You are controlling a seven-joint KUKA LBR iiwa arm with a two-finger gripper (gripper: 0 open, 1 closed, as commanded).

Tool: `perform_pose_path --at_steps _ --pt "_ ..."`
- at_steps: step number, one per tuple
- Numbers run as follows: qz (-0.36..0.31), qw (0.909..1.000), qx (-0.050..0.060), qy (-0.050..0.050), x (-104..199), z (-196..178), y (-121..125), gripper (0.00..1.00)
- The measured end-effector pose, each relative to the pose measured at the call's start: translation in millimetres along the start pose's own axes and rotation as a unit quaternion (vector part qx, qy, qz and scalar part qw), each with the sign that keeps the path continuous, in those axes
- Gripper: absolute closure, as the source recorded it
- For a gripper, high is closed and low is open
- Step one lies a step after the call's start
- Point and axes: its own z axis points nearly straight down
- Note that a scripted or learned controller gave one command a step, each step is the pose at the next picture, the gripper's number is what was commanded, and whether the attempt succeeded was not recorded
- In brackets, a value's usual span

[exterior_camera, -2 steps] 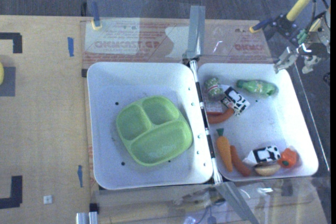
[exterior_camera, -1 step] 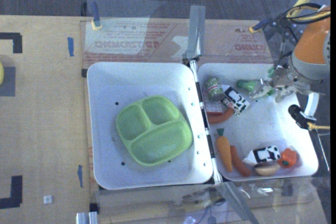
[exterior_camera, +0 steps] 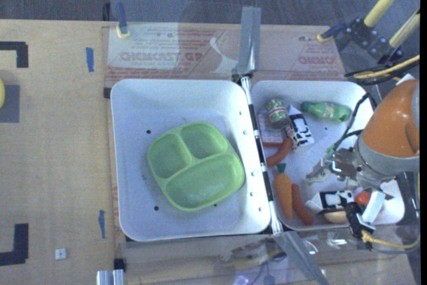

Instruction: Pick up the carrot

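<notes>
The carrot (exterior_camera: 284, 192), orange with a green top, lies along the left wall of the right bin (exterior_camera: 313, 91) near its front. Right beside it is a reddish-brown sausage (exterior_camera: 301, 205). My gripper (exterior_camera: 331, 167) hangs over the middle of the right bin, to the right of the carrot and slightly behind it, apart from it. The grey arm with its orange band (exterior_camera: 395, 125) reaches in from the right.
The right bin also holds a can (exterior_camera: 276, 111), a green bottle (exterior_camera: 325, 110), a black-and-white cube (exterior_camera: 301, 133), a red sausage (exterior_camera: 279, 152) and small items at the front right (exterior_camera: 339, 200). A green divided plate (exterior_camera: 195, 165) sits in the left bin (exterior_camera: 127, 143).
</notes>
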Motion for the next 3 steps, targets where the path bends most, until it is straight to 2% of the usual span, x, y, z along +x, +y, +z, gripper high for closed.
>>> perform_pose_path --at_steps 1,2,3 --pt "0.002 1.0 -0.003 -0.001 -1 -10 1 1.0" --pt "0.098 0.9952 0.002 -0.002 54 -43 -21 1.0" --pt "0.404 0.9148 0.003 -0.003 62 -97 -24 1.0"
